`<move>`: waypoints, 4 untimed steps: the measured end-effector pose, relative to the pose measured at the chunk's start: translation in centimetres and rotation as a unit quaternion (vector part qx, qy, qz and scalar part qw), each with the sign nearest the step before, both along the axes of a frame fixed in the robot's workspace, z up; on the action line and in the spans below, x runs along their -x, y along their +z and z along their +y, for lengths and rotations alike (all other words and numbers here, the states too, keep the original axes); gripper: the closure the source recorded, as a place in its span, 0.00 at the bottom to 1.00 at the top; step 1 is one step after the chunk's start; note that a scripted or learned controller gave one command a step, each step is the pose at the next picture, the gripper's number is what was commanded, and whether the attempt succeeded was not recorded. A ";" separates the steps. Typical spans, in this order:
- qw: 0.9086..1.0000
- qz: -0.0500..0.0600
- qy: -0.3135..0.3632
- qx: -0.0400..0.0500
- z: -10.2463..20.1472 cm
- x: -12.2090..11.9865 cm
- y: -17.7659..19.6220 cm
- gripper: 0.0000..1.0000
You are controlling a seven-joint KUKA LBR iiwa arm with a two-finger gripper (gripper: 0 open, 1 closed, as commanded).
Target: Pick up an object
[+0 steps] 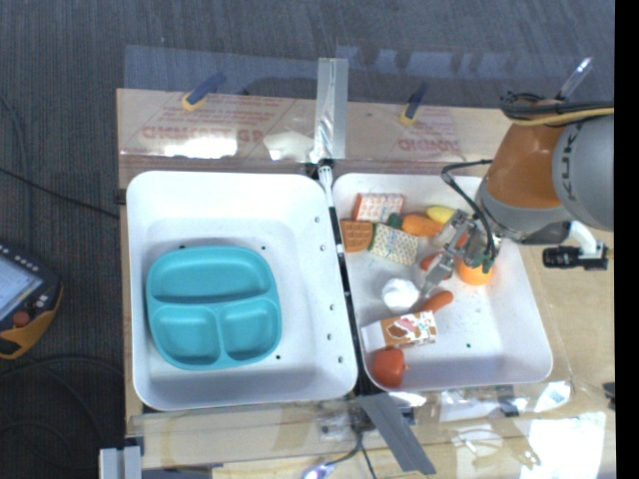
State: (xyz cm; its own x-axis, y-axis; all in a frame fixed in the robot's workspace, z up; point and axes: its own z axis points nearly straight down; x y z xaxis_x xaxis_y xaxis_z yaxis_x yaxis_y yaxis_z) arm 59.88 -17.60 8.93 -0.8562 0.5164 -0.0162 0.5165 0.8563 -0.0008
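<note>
Toys crowd the upper half of the right bin (519,362), which sits in the frame's right centre. Along its upper edge lie a small patterned box (377,207), an orange block (355,235) hard against the left wall, a speckled yellow block (396,244), a carrot-like piece (419,226) and a yellow piece (439,213). Near the middle rests a white ball (399,292), below it a small carton (411,329), and a red tomato (387,366) sits tight in the lower left corner. Bare white floor shows along the bin's lower right.

The gripper (451,257) reaches in from the right, low over the clutter, just beside an orange fruit (476,272) and a slim red-orange piece (436,300). Whether the claw is spread or clenched I cannot tell, and no toy is clearly between its tips.

The left bin (225,193) holds a teal divided tray (213,304), with open margin along its top and right walls.
</note>
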 end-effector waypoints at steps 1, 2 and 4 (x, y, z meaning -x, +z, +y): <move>0.999 0.000 -0.049 -0.001 3.4 -0.2 0.0 0.00; 0.999 0.001 -0.046 -0.001 7.3 -2.0 0.0 0.00; 0.988 -0.001 -0.153 -0.005 7.6 9.4 0.7 1.00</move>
